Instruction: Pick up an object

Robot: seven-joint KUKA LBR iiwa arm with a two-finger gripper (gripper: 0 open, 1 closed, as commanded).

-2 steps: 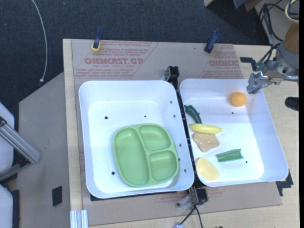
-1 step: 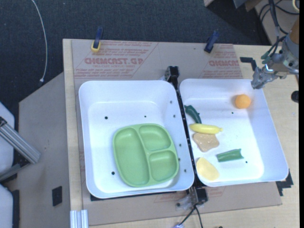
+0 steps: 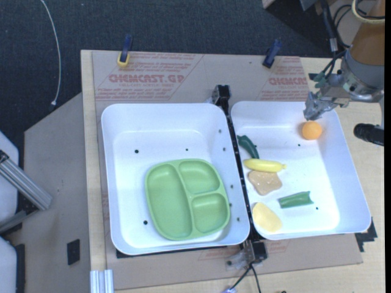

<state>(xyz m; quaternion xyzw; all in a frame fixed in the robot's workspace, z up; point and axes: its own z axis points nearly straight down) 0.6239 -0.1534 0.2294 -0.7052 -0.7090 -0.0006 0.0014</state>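
Nearest, along the front of the right bin [image 3: 342,163], a pale yellow piece [image 3: 266,217] is seen by the divider, with a green pepper-like piece [image 3: 295,199] just beyond it, its long axis running left to right. Further back, a tan piece [image 3: 264,182] lies touching a yellow banana [image 3: 264,165], which is laid crosswise with its long axis left to right. A dark green piece [image 3: 247,145] is set behind these, slanted toward the divider. In the left bin [image 3: 122,133], a green divided plate [image 3: 186,197] rests flat. Farthest, an orange ball [image 3: 311,130] sits near the right bin's rear wall. The gripper [image 3: 314,110] is positioned just above and behind the ball, close beside it; nothing is seen held, and whether the jaws are parted or closed cannot be told. Two clamps [image 3: 124,52] are fixed to the worktop [image 3: 183,75] at its rear edge.
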